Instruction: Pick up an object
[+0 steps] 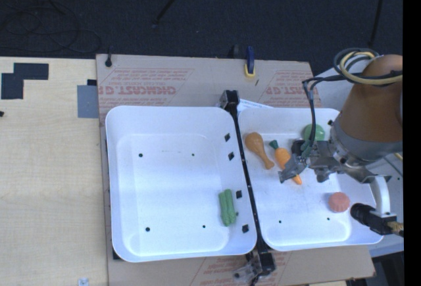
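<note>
**Q:** Where are you in the job, and what is your gripper doing?

**A:** My grey two-finger gripper [297, 169] is low in the right-hand shallow white plastic bin [309, 238], right at the small orange carrot-shaped toy [284, 158]. My wrist hides the fingers, so I cannot tell how far apart they stand, and I see nothing clearly held between them. I judge the pick as not yet done: nothing is lifted.

**Q:** What else is within reach?

**A:** Just left of the carrot lies a tan wooden pear-shaped piece [259, 148]. A round green ball [314, 132] sits on the far side of my wrist, partly hidden by it. A pinkish-red round ball [339, 202] rests nearer, toward the bin's right. A ridged green gherkin-like toy [227, 207] lies in the left-hand white bin [131, 146], by the divider.

**Q:** What is left?

**A:** Closing on the carrot, I would guess, then raising it clear of the bin
</note>
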You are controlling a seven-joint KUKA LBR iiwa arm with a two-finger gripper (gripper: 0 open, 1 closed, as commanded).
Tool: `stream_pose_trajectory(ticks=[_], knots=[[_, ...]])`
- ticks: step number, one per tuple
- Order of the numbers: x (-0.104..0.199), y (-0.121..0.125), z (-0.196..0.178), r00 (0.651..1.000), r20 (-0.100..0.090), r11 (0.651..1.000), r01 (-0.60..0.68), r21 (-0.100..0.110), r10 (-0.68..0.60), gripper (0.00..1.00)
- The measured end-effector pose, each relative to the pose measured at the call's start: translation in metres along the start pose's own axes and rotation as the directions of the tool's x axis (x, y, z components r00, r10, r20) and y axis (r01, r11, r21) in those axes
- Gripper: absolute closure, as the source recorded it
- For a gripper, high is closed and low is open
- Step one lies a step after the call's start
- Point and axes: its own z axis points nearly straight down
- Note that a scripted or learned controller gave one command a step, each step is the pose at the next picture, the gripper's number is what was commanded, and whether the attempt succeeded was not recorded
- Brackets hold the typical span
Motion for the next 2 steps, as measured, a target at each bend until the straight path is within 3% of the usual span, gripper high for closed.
stream_pose_trajectory(ticks=[1, 2], knots=[[-0.032, 0.072, 0.132, 1.0, 0.001, 1.0, 0.0, 0.003, 0.0, 0.0], [-0.035, 0.071, 0.115, 1.0, 0.0, 1.0, -0.009, 0.0, 0.009, 1.0]])
